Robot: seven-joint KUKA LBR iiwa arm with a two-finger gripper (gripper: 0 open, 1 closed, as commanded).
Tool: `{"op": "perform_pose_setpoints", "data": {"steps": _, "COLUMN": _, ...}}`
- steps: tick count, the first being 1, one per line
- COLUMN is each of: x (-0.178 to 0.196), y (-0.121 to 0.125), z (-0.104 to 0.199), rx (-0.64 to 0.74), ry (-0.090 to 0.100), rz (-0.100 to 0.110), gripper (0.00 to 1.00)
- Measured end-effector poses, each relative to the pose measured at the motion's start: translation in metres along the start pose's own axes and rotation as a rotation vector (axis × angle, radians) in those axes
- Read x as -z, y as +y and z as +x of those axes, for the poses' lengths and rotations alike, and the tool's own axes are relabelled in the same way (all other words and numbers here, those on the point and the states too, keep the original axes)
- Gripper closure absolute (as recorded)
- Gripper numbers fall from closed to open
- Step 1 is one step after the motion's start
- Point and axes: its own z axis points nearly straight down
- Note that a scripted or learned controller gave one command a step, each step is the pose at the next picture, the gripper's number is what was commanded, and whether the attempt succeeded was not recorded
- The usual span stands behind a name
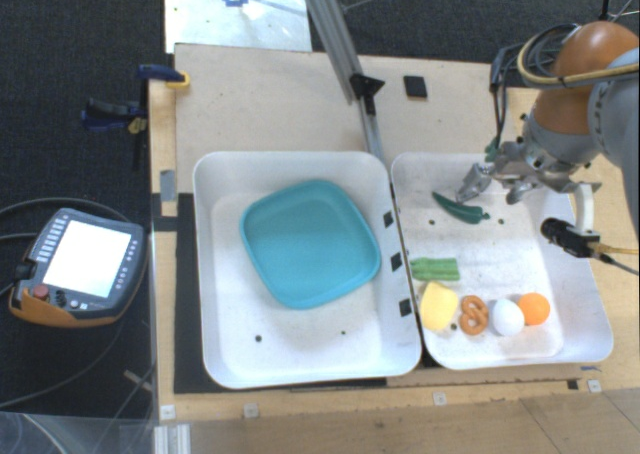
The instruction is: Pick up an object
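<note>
Camera view: the pincer (497, 182) hangs over the far part of the right bin (580, 342), fingers spread apart with nothing between them. A dark green pod (460, 208) lies just near-left of it. A light green block (435, 268), yellow lemon (438, 306), pretzel (473, 315), white egg (507, 317) and orange ball (534, 308) sit along the near side. A teal plate (308, 241) lies in the left bin (225, 342).

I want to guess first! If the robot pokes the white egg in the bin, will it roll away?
Probably a little. The white egg looks round and smooth, so it could roll or slip. But the orange ball and the pretzel sit close on either side, so they would likely stop it.
</note>
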Motion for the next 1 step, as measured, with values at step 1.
{"op": "perform_pose_setpoints", "data": {"steps": 1, "x": 0.0142, "y": 0.0016, "z": -0.0005, "rx": 0.000, "ry": -0.001, "rz": -0.007, "gripper": 1.00}}
